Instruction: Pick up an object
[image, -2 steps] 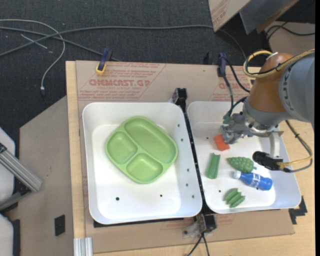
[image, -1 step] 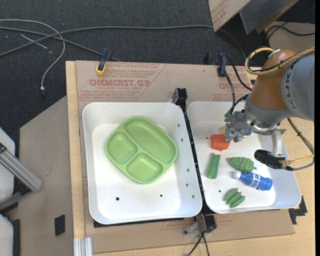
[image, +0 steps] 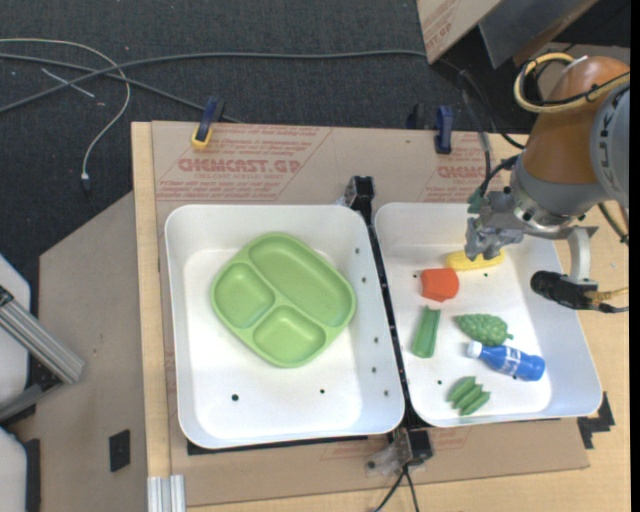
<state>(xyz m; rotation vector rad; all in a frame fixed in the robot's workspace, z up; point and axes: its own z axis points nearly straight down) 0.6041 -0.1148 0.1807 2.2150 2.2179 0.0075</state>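
While the arm reaches in from the right, the step in hand looks like the descent onto a target: the gripper (image: 484, 246) hangs low over the far part of the right bin (image: 560, 400), directly above a yellow object (image: 472, 262). How far the fingers stand apart I cannot tell; the grey wrist hides their tips, and nothing is seen gripped between them.

Well to the left of the fingers, the left bin (image: 200, 400) holds a green divided tray (image: 283, 298), apart from any grasp. Just beside the fingers, to their lower left, lies an orange-red object (image: 439, 284), and below that a long green piece (image: 426, 331). Nearer the camera than the fingers sit a small leafy green piece (image: 467, 395), a bumpy green item (image: 483, 327) and a blue bottle with a white cap (image: 508, 361), all resting loose on the bin floor.

The yellow object seems the likeliest pick, since it lies right under the fingers. In my judgement the next move calls for seating the fingers on either side of it, closing, then lifting straight up without nudging the orange-red neighbour.

Much of the yellow object is covered by the gripper, so its shape and whether it is touched are unclear. The arm's upper part is cut off at the right.
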